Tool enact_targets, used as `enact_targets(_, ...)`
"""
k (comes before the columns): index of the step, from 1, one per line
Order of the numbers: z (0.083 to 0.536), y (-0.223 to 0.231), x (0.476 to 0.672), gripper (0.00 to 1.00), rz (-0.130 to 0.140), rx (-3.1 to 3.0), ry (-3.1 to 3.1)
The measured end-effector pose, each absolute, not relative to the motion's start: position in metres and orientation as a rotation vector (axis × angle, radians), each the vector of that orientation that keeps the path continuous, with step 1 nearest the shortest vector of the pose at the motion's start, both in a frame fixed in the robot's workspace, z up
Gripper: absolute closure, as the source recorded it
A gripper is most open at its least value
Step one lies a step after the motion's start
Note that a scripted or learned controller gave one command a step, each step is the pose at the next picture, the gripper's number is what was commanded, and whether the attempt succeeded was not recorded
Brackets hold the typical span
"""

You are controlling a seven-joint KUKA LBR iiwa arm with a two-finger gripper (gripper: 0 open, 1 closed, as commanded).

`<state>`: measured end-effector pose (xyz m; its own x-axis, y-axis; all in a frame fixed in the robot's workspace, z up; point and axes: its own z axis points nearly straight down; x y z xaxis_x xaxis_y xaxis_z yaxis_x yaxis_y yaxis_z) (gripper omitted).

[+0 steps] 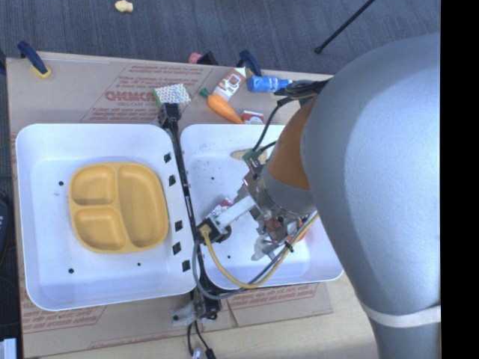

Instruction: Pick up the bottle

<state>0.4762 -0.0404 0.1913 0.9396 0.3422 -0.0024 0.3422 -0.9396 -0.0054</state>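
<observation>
My gripper (268, 238) hangs low over the middle of the right bin (224, 144), with the arm's large grey body covering the bin's right half. A small white bottle with an orange label (229, 84) lies on the cardboard behind the bins, outside both of them and well away from the gripper. A small red and white item (221, 210) shows on the bin floor just left of the gripper. Nothing can be seen held in the gripper.
A yellow divided plate (118, 206) lies in the left bin (45, 275). Behind the right bin lie an orange carrot (223, 108), a blue object (266, 84) and a patterned card (172, 94). A tan scrap (240, 155) sits near the right bin's back wall.
</observation>
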Motion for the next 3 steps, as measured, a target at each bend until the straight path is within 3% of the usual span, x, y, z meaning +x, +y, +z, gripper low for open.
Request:
enact_targets(1, 0.201, -0.04, 0.476, 1.0, 0.011, -3.082, -0.558)
enact_targets(2, 0.269, -0.017, 0.476, 1.0, 0.003, -2.955, -1.056)
enact_targets(3, 0.191, -0.047, 0.475, 1.0, 0.008, -2.892, -1.216)
